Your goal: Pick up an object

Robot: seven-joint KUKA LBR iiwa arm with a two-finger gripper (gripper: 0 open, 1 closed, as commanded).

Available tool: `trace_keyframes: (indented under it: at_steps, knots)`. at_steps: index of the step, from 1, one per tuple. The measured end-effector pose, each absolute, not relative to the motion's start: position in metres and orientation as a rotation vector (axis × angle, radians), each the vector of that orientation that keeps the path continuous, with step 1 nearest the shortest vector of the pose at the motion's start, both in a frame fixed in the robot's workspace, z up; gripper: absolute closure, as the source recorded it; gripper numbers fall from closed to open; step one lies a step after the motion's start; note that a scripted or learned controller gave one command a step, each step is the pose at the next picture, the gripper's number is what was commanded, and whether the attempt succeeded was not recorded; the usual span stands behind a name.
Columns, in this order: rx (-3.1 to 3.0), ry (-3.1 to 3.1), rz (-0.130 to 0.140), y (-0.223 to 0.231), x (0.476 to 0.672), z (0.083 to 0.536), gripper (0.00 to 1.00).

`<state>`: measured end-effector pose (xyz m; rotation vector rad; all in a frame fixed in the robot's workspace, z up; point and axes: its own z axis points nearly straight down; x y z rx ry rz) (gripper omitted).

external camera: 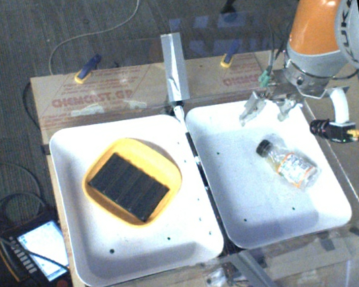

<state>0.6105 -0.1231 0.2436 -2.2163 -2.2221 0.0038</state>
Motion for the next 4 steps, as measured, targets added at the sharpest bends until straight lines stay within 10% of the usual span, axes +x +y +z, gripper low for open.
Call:
trace_keyframes:
  at_steps: [1,2,3,4]
  knots:
    - [-2.201,-2.241,0.002,-0.167,0.603,0.098,0.00]
    - [-2.197,-2.240,0.002,-0.166,0.603,0.106,1.00]
    - [-2.197,-2.240,0.002,-0.166,0.603,0.105,0.00]
    - [-2.057,-2.398,-0.015,-0.174,0.564,0.092,0.00]
